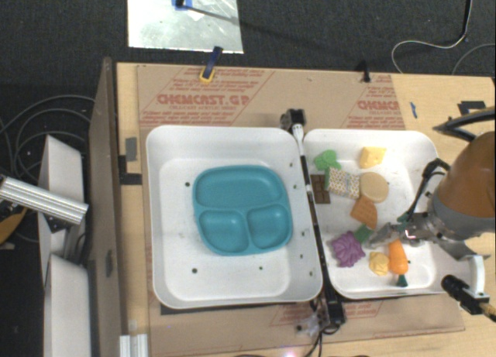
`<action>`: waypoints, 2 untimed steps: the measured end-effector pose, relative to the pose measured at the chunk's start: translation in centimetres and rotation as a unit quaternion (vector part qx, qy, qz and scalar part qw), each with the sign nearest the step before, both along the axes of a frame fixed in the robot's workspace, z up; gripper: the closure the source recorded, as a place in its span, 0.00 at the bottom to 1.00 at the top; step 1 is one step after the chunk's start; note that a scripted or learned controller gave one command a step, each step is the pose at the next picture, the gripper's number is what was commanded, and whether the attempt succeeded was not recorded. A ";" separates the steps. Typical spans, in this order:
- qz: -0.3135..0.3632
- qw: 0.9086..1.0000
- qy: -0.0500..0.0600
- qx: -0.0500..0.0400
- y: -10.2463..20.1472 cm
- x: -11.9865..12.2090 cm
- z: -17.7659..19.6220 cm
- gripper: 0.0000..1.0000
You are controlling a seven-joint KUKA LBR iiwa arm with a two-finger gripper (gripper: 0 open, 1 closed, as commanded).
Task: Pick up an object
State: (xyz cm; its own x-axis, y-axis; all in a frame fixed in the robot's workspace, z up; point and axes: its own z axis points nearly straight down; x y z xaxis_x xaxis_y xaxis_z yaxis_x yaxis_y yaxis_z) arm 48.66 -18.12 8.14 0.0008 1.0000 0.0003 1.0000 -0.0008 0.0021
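- Camera view: two white bins sit side by side on the bench. The left bin holds a teal divided tray, lying flat near its middle.
- The right bin holds the small objects: a green piece at its upper left, a yellow block at the top, a speckled square and a tan round disc below those, and an orange-brown wedge just beneath the disc.
- Lower in the bin lie a purple piece, a small yellow lump and an orange carrot with a green tip, the carrot touching the lump.
- The arm enters from the right, and its gripper hangs low over the bin, just above the carrot and beside the wedge.
- Whether the gripper is spread or closed cannot be told here; nothing is visibly held.
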 end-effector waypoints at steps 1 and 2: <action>0.006 1.000 -0.004 0.000 3.3 9.2 0.4 0.00; 0.003 1.000 -0.002 -0.001 3.0 8.8 1.5 1.00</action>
State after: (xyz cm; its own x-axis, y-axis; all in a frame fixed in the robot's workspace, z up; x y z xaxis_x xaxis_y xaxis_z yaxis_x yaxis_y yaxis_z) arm 57.48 -15.16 9.61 -0.0054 1.0000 -0.0011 1.0000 0.0054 0.0061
